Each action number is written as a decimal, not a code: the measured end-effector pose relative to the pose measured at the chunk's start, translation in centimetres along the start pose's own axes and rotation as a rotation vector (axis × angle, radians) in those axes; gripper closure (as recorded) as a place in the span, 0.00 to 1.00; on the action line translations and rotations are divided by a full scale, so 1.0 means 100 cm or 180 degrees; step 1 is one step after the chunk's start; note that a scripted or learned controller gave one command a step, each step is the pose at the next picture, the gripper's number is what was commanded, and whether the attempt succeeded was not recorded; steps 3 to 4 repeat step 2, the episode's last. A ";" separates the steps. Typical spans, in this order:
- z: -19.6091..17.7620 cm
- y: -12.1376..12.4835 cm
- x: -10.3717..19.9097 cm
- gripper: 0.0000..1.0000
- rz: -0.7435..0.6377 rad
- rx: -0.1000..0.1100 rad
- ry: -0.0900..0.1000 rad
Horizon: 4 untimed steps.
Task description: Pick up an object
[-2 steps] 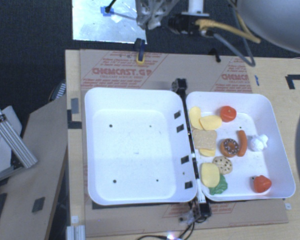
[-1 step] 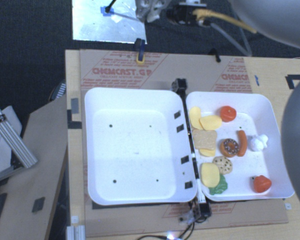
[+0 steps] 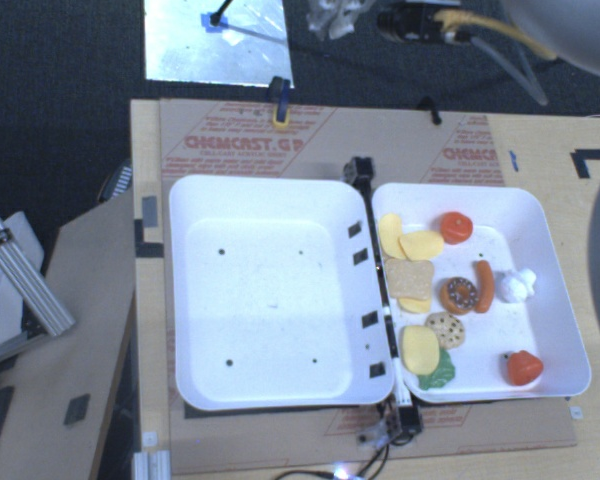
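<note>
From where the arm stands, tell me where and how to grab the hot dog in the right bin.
Take the hot dog across its middle, coming straight down from above. It lies flat and runs nearly up and down in the view, so the tool's fingers should close on its long sides. The left side is tight: the donut lies right against it. The white piece sits close on its right, so a narrow opening looks safest.
</note>
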State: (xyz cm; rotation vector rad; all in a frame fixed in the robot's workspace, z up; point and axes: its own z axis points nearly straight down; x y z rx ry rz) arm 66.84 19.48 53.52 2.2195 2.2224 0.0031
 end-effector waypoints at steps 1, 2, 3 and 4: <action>0.193 -0.001 0.041 1.00 -0.0013 0.0030 -0.0007; 0.074 0.000 0.040 1.00 -0.0013 -0.0025 0.0009; 0.074 0.000 0.040 1.00 -0.0013 -0.0025 0.0009; 0.074 0.000 0.040 1.00 -0.0013 -0.0025 0.0009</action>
